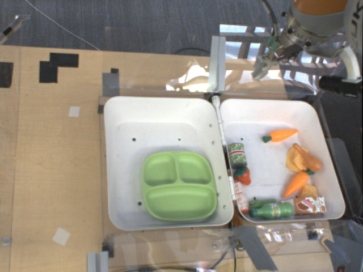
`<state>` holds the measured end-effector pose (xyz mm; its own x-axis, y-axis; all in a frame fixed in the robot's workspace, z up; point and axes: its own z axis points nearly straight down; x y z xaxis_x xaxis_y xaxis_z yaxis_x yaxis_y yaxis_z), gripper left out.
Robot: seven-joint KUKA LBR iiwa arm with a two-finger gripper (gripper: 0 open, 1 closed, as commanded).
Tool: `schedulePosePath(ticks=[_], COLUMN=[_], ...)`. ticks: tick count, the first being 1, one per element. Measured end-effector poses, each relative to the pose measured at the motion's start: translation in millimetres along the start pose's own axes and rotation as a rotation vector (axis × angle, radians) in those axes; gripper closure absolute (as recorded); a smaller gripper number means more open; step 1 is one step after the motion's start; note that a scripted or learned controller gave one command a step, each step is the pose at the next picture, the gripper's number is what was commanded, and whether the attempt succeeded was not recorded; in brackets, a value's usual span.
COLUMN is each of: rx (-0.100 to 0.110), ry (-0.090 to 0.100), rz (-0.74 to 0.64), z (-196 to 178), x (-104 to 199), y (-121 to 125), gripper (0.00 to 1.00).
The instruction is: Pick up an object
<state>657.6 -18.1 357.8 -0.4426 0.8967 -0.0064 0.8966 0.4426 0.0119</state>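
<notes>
Carrot (280, 135) is my pick here, the small orange one with the green tip, lying alone near the far wall of the right bin (317, 113). I've got the gripper (264, 68) hanging high beyond the bin's far edge, up over the metal framing, with nothing between its fingers. Whether the jaws stand apart or together I cannot tell from this angle; the tip is a thin pale wedge against glare.

From the jaws, the carrot lies toward the camera and a touch to the right of the view, well below them. That's the relation the whole move turns on. Its long axis runs nearly across the view, green end left, orange point right, tilted only slightly. So I judge I'd want the fingers closing across that axis, on the fat middle, not along it.

Nearer me from the jaws, further down the bin, sits a clutter: a second carrot (296, 183) angled steeply beside a crinkled orange piece (302, 158), then a green bottle (272, 209) and a small carton (310, 205) at the near wall. A green can (236, 153) and a strawberry (243, 175) hug the divider. All more crowded; the lone carrot has free floor round it. The left bin (122, 152) holds a green divided plate (179, 186), well apart from the jaws.
</notes>
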Motion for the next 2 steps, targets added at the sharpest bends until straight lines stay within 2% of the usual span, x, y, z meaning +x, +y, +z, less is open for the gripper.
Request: schedulePosePath(ticks=[1, 2], rx=[0.016, 0.000], ry=[0.008, 0.001], rz=[0.011, 0.156], z=[121, 31], x=[0, 1], y=[-41, 7], gripper=[1.00, 1.00])
